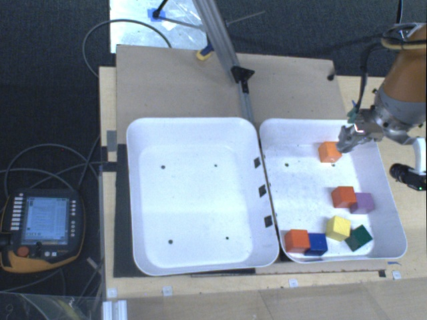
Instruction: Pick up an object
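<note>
The right bin (293,135) holds several small blocks. An orange block (328,152) lies near its back right. Further forward sit a red-orange block (343,196) and a purple block (363,202) side by side. At the front are an orange block (297,239), a blue block (317,243), a yellow block (338,228) and a green block (359,237). My gripper (347,141) hangs just right of the back orange block, close to it or touching it.
The left bin (193,192) lies beside the right one, with black clips (262,191) along the shared rim. A grey pole (220,32) slants across the back of the bench. A teach pendant (40,229) rests at the far left.
</note>
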`<state>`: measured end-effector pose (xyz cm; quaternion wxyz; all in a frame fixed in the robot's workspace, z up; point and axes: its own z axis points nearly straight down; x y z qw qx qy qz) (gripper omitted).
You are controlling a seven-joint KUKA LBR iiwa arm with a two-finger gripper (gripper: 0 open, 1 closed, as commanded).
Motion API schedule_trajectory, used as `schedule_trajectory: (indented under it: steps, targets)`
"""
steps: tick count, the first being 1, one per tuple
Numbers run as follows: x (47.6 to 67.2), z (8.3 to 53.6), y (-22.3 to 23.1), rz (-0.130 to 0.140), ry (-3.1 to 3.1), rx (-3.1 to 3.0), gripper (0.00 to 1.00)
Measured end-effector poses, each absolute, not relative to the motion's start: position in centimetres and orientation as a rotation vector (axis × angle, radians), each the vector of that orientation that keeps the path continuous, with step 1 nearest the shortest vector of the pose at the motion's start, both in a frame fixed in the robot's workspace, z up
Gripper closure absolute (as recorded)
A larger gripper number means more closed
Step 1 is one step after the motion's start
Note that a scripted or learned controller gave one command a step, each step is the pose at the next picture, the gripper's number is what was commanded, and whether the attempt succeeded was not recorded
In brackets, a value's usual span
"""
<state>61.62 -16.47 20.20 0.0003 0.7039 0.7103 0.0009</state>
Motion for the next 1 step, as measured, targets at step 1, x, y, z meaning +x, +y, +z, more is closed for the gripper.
schedule_trajectory:
  steps: [1]
  targets:
    - [60.17,21.27,-11.23,0.004,2.234,2.210,1.00]
